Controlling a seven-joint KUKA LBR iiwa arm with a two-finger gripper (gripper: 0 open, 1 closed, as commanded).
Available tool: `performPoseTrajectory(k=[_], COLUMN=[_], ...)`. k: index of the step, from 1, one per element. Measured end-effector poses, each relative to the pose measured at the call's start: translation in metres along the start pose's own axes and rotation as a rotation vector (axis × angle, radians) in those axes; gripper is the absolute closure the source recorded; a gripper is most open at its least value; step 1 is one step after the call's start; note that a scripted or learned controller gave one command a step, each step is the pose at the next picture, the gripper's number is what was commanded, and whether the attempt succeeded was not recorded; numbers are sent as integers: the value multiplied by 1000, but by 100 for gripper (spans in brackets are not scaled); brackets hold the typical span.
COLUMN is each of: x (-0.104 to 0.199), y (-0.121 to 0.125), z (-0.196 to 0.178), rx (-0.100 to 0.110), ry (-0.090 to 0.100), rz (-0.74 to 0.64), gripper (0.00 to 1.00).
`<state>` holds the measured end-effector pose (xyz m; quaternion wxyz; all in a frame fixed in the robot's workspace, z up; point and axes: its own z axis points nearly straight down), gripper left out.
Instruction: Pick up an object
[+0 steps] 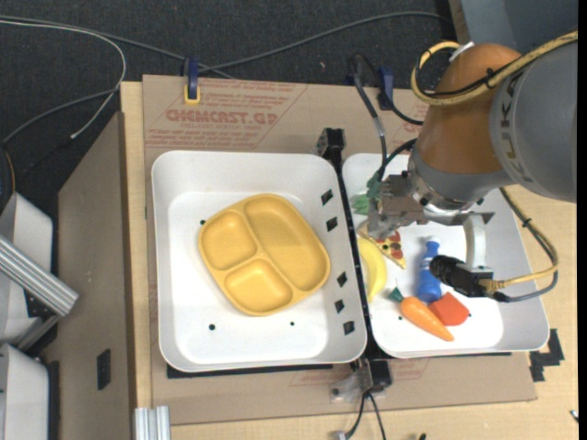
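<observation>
The arm reaches over the right bin (514, 333), and my gripper (396, 216) hangs low over that bin's left part, just above a yellow banana (373, 266). A small red-and-white item (395, 246) lies right under the gripper. A blue bottle-like toy (429, 273), an orange carrot (424, 317) and a red-orange block (451, 309) lie to the gripper's lower right. A green piece (363, 202) peeks out at the gripper's left. The gripper body hides the fingers.
The left bin (174, 246) holds a yellow three-compartment plate (264, 253). A black divider with clips (345, 246) separates the bins. Cables run across the cardboard at the back and a black connector (459, 275) hangs off the wrist.
</observation>
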<state>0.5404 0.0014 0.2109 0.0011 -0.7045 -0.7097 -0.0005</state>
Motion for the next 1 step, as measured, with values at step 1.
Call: performPoseTrajectory(k=[1], x=[52], y=[-6], z=[-16], rx=[-3], ry=[0], rz=[0], gripper=[100])
